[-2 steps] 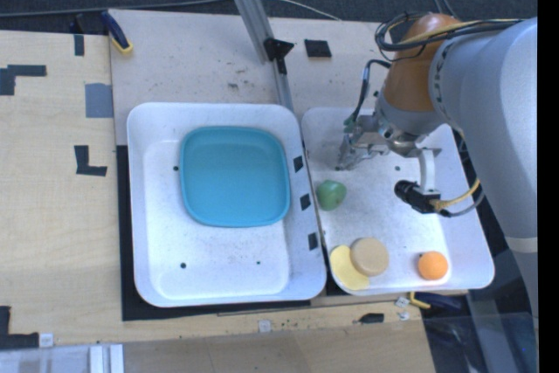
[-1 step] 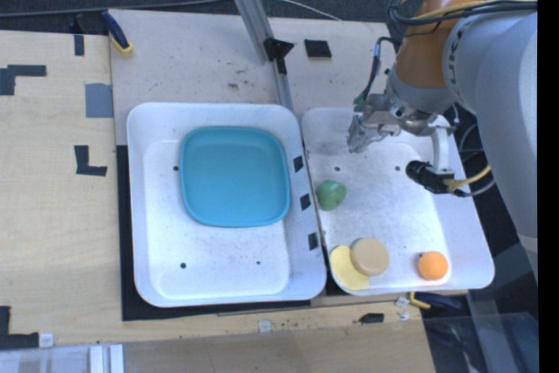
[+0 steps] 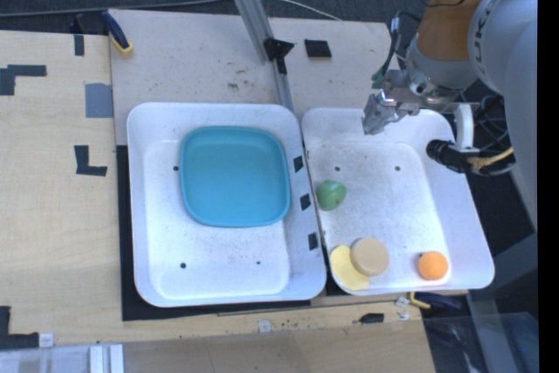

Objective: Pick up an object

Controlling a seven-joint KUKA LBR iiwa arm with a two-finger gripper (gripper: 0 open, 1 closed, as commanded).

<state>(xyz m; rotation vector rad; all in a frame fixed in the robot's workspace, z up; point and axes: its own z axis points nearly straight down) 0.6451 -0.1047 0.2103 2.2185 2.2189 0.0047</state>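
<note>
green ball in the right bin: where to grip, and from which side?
Take the green ball across its middle, coming straight down from above. It looks round, so no axis is favoured, but it sits close to the right bin's left wall, so I'd probably set the fingers parallel to that wall. The tool is at the bin's far edge.

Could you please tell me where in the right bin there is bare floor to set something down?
The right bin has bare floor in the middle, between the green object and the right wall, below the end effector. The front edge is crowded: yellow disc, tan round piece, orange ball.
</note>
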